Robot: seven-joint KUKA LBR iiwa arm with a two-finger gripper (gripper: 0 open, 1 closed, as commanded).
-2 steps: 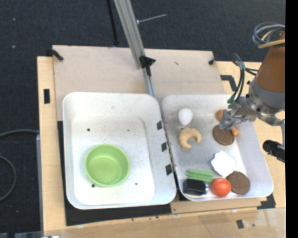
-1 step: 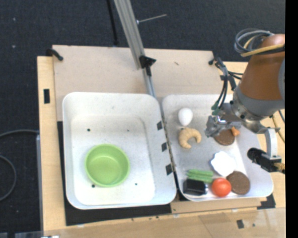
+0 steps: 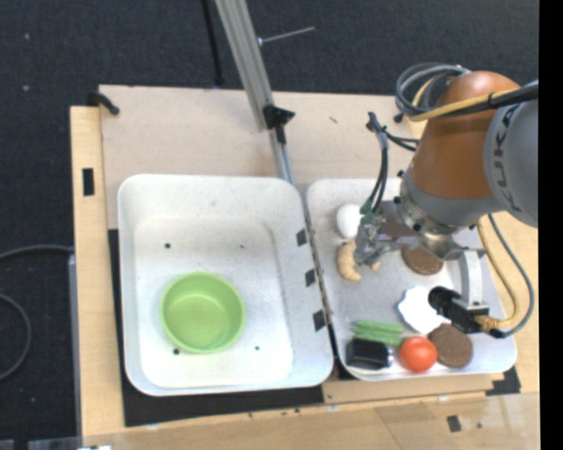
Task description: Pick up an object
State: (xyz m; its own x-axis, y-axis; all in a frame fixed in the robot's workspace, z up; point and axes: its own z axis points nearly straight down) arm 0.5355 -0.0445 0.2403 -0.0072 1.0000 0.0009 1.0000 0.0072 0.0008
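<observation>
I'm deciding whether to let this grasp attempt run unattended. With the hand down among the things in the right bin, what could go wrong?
1. The hand sits low beside the tan piece and the white egg-shaped object; it may nudge one away instead of gripping it.
2. Both lie close to the right bin's left wall, so a finger could catch the wall.
3. Cables hang near the wrist and could snag.

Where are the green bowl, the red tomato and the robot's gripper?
green bowl [image 3: 202,313]: camera view, on its inner floor.
red tomato [image 3: 418,353]: camera view, on its top.
gripper [image 3: 368,254]: camera view, between its fingertips.
</observation>
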